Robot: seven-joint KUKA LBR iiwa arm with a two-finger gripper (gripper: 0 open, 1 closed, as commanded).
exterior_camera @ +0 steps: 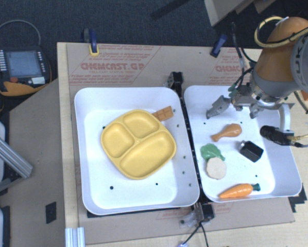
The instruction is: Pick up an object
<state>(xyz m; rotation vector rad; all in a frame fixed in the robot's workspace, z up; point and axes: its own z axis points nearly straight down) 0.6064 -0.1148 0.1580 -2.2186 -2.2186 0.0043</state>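
You've got the gripper (235,106) hovering over the upper part of the right bin (283,189); its fingers look spread apart, one pointing left toward the bin's middle, one toward the right, nothing between them; so it's released, holding nothing.

Candidate things all sit in the right bin: chicken drumstick (227,133) just below the gripper, nearest pick; small black block (251,151) to its lower right; green leafy piece (211,151) touching the pale round slice (216,169) beneath it; carrot (238,190) near the bottom rim. Left bin (87,153) carries the yellow divided plate (138,143), with a small brown block (164,113) at its upper edge; both well apart from the gripper.

Risks, as I judge them: the drumstick is rounded and tapered; a closing pinch on the thin end could squirt it sideways; come down off-centre and you nudge it toward the bin wall instead. Green piece and round slice touch; going there may drag both or lift neither. Carrot lies close to the rim; a finger could strike the wall. Black cable (285,136) by the wrist hangs over the bin's right side; it could snag on a low move.
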